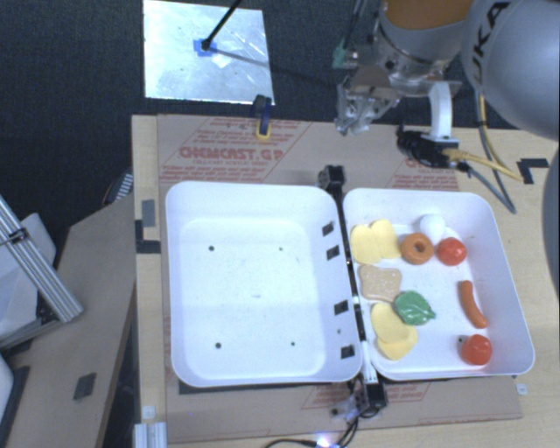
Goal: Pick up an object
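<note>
Arm: the grey arm (pixel 516 52), with its orange band (pixel 424 10) at the top edge, is reaching in from the upper right and hanging above the far edge of the bench.
Gripper: the gripper (pixel 357 115) is pointing down over the cardboard sheet (pixel 236 149), beyond the far rim of the right bin (pixel 512 289); whether it is spread or closed cannot be told at this angle, and nothing is showing between its tips.
Left bin: the left bin (pixel 254 280) is lying beside the right one, the two meeting along a line of black clips (pixel 337 254).
Objects, far row: a yellow piece (pixel 374 241) is lying near the dividing edge, a brown ring doughnut (pixel 416 248) is sitting just beside it, a white ball (pixel 430 223) is resting behind the doughnut, and a red tomato (pixel 451 251) is sitting just right of the doughnut.
Objects, middle: a tan slice of bread (pixel 380 282) is lying below the yellow piece, a green leaf (pixel 413 308) is touching its lower right corner, and an orange sausage (pixel 472 304) is lying well to the right.
Objects, near row: a second yellow piece (pixel 393 332) is lying just beside the leaf, and a second tomato (pixel 476 349) is sitting in the near right corner.
Relation: every object is lying in the right bin, apart from the gripper.
</note>
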### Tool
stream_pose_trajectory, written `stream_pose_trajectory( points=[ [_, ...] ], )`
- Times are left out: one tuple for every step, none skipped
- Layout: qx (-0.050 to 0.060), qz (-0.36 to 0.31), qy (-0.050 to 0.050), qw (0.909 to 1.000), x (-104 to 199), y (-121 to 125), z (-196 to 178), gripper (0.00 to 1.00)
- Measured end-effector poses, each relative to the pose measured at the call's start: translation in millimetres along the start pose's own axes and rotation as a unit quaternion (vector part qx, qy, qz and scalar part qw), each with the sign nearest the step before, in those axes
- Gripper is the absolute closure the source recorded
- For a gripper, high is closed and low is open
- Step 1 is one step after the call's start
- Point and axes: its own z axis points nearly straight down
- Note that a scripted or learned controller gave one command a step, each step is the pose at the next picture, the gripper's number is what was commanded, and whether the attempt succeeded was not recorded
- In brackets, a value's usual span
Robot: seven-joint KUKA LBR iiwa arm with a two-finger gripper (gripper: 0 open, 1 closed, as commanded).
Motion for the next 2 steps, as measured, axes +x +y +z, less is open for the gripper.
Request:
stream_pose_trajectory(
  points=[
    [0.004,0.003,-0.002,1.0,-6,0,-5,1.0],
    [0.003,0.001,-0.002,1.0,-6,0,-16,1.0]
  ],
)
